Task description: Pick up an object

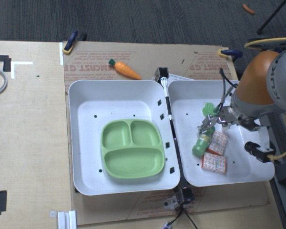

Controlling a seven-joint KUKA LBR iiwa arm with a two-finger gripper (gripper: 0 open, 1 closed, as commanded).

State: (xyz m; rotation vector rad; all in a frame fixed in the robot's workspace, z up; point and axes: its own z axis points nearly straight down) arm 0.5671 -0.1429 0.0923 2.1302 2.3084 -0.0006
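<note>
Since the hand (210,123) sits right over the green bottle (201,143) in the right bin (238,173), you can't tell its opening or whether it has anything; bottle looks light, stiff, slick plastic, so take it across the body; the two red-patterned packets (214,162) beside it look thin, print unreadable; cardboard (148,61) lettering is mirrored, unclear
</note>
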